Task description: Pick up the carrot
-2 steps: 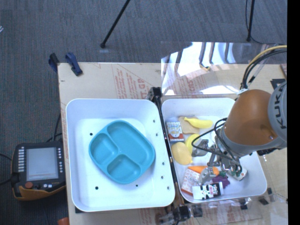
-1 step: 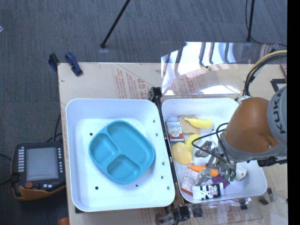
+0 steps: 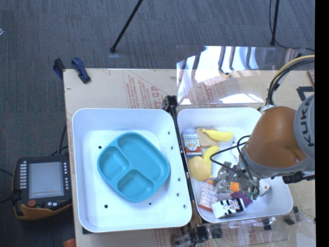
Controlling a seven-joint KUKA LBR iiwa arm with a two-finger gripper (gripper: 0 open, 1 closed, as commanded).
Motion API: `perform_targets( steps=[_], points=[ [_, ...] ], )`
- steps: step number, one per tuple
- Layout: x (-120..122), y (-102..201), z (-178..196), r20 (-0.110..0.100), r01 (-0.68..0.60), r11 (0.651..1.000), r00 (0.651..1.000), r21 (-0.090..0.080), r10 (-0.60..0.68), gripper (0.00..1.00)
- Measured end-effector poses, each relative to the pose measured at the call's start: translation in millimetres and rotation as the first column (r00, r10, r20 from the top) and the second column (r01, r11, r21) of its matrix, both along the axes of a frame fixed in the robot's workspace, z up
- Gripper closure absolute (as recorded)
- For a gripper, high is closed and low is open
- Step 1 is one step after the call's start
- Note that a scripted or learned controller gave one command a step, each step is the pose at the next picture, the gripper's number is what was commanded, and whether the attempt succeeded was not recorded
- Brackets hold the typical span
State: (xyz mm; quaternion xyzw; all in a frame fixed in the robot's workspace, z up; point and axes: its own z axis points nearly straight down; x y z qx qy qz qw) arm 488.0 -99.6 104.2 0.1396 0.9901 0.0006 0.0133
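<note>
My gripper [image 3: 230, 181] is down in the right bin [image 3: 280, 202], below the grey wrist and its orange band [image 3: 275, 135]. A small orange piece, seemingly the carrot [image 3: 235, 187], peeks out right at the gripper's tip, mostly hidden by the gripper's metal parts. I cannot make out whether the carrot is gripped or just lying beside the tip.
Around the gripper in the right bin lie a banana [image 3: 219, 135], a yellow rounded fruit [image 3: 199, 168], a small carton [image 3: 191, 141], a red-and-white packet [image 3: 206, 194] and a black-and-white carton [image 3: 229, 206]. The left bin [image 3: 87, 133] holds a blue divided plate [image 3: 133, 166].
</note>
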Motion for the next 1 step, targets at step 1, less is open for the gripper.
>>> perform_targets(
  steps=[1],
  points=[
    [-11.0, 60.0, 80.7, -0.031, 0.442, 0.897, 0.897, 0.002, -0.441, 1.0]
  ],
)
